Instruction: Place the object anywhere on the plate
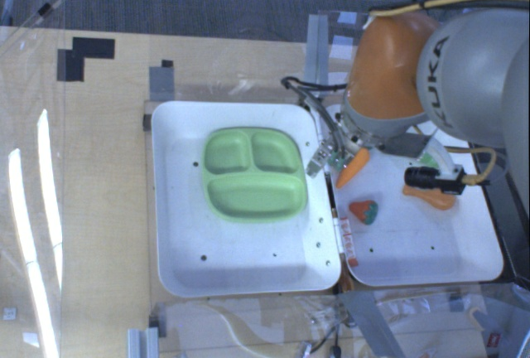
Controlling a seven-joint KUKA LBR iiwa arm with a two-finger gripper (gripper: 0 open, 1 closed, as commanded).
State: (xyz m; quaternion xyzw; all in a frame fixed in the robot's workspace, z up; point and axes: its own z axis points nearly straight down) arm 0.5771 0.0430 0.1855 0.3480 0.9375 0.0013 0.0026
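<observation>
Bright, even overhead light bleaches the white left bin [178, 215] and right bin [431, 249] almost featureless, a soft grey shadow lying along the left bin's 6 o'clock edge, as white glare streaks the bench [99, 207] at 9 o'clock and the arm [476, 74] at 2 o'clock blurs.

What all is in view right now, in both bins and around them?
plate: one, green, three compartments, middle of the left bin, nothing on it
carrot: one, orange, upper left of the right bin, right next to the gripper; whether it is held I cannot tell
strawberry: one, red with a green top, right bin, below the carrot
orange piece: one, orange, right side of the right bin
left bin: one, white
right bin: one, white
arm: one, grey with an orange band, over the right bin
gripper: one, at the seam between the bins
</observation>
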